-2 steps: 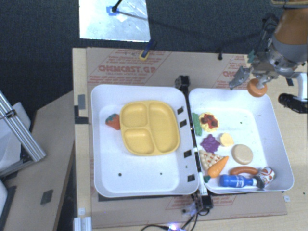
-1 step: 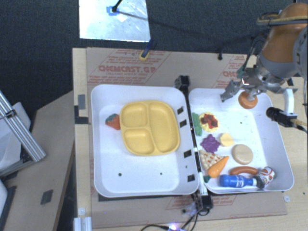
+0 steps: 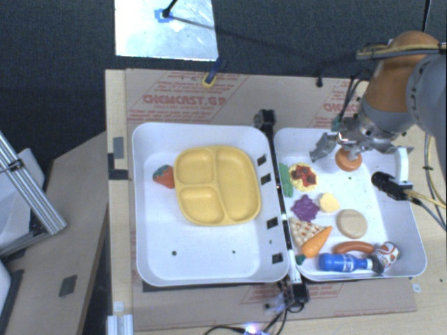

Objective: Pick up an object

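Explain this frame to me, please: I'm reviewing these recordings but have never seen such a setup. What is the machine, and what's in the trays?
One camera looks down at a slant on a bench with two white bins. The grey robot arm reaches in from the right; its tool hangs over the right bin, next to an orange toy. Whether it holds anything cannot be told. That bin holds toy food: purple grapes, a carrot, a sausage, a blue bottle. The left bin holds a yellow divided plate and a strawberry.
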Action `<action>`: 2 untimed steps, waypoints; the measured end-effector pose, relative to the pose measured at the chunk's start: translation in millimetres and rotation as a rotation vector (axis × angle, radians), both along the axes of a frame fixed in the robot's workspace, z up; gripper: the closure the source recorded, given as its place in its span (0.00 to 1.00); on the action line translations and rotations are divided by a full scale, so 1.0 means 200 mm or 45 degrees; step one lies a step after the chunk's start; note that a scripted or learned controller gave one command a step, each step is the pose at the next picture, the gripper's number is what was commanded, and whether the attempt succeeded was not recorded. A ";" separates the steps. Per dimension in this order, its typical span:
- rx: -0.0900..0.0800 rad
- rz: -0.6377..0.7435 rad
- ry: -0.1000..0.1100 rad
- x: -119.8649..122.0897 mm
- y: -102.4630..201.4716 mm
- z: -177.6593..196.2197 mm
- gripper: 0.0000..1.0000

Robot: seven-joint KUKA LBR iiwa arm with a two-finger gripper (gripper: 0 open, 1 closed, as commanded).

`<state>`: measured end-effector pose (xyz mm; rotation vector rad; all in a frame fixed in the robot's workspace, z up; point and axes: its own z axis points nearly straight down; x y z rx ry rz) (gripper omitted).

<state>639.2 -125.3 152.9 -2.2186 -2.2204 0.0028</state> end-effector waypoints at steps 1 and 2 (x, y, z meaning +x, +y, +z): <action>0.000 0.005 -0.002 0.03 0.03 -0.30 0.00; -0.002 0.005 -0.013 0.05 0.03 -0.31 0.00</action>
